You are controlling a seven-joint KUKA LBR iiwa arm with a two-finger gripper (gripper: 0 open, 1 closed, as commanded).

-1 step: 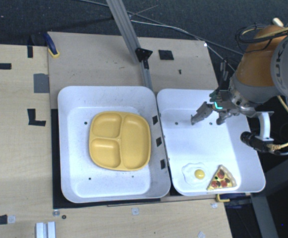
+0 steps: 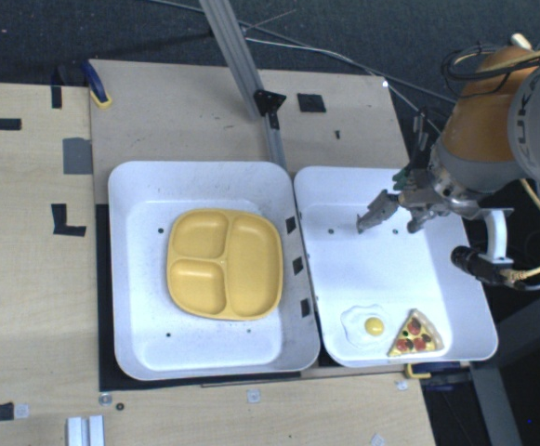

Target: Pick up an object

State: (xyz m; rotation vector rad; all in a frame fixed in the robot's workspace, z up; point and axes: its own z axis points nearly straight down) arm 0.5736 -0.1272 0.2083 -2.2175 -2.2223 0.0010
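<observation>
Two shallow white bins are set side by side on the bench. The left bin [image 2: 139,249] is taken up largely by a yellow divided plate [image 2: 225,264], which lies flat near its middle. The right bin [image 2: 409,277] is bare over most of its floor, with two small things gathered at its near edge: a toy fried egg [image 2: 366,324] and, just beside it toward the right, a toy pizza slice [image 2: 416,334].

The arm [image 2: 488,128] is reached in from the right, and the gripper [image 2: 401,214] is held over the far part of the right bin. Its two dark fingers are seen spread apart, one pointing left and down, the other shorter beside it, and nothing is seen between them.

The relation that matters for the next move is judged to be this: the egg and the pizza slice lie well apart from the gripper, toward the near edge of the same bin. The pizza slice is set almost straight toward the camera from the fingers, its point aimed away from the near edge; the egg lies slightly left of that line. The plate is farther off, across the wall between the bins.
</observation>
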